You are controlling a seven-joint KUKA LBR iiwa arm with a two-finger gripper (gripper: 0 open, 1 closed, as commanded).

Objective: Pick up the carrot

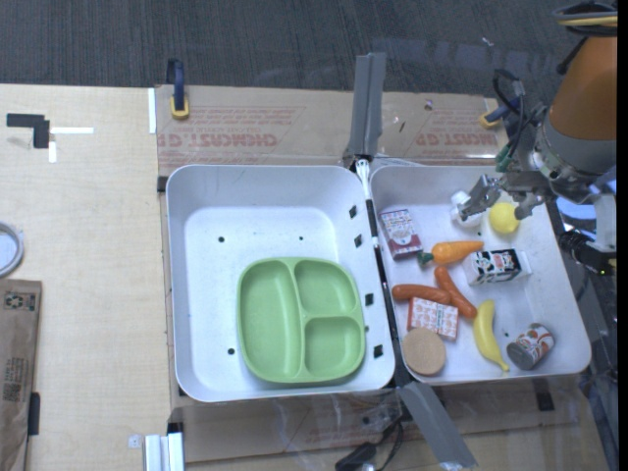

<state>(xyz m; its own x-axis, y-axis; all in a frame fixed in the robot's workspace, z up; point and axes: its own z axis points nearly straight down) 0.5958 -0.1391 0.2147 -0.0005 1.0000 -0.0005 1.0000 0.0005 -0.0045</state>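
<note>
The carrot point(457, 252) is orange with a green stem end pointing left, and lies flat in the middle of the right bin point(569, 292). My gripper point(504, 198) hangs over the far right part of that bin, up and to the right of the carrot and apart from it. Its fingers point(480, 196) stand spread open. A yellow lemon point(503, 219) lies just under and between them, and I see no grip on it.
Around the carrot lie a red packet point(399, 232), a small milk carton point(496, 265), two sausages point(454, 290), a banana point(488, 334), a can point(530, 346), a cracker packet point(433, 317) and a round biscuit point(425, 351). The left bin holds a green divided plate point(299, 319).
</note>
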